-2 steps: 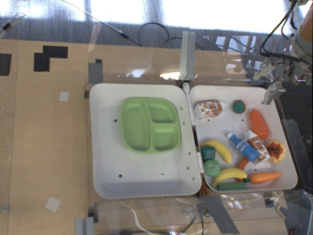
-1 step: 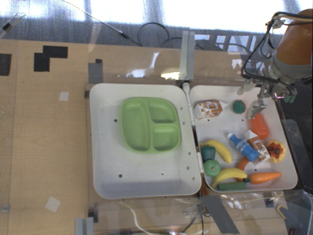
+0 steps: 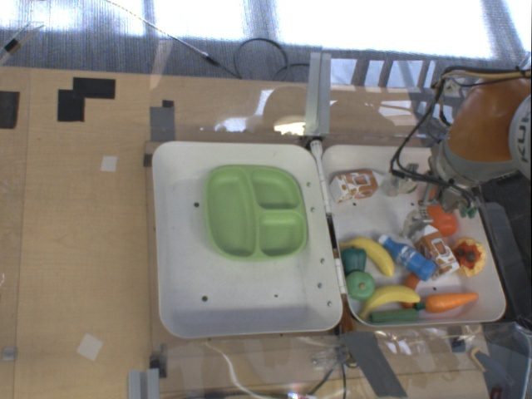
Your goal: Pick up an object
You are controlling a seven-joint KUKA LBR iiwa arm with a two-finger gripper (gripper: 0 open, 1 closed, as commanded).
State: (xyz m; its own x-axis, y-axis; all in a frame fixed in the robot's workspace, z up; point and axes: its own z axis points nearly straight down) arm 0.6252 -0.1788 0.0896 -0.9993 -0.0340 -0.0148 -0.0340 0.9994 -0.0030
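Many toys are crowding the right bin (image 3: 495, 310); gripper (image 3: 421, 219), jaw state unclear, is hovering by orange item (image 3: 442, 221), risking nudging neighbours or grabbing nothing.

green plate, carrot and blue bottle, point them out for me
green plate (image 3: 241, 214), camera view, large left compartment
carrot (image 3: 449, 302), camera view, middle of its orange body
blue bottle (image 3: 411, 258), camera view, middle of its body
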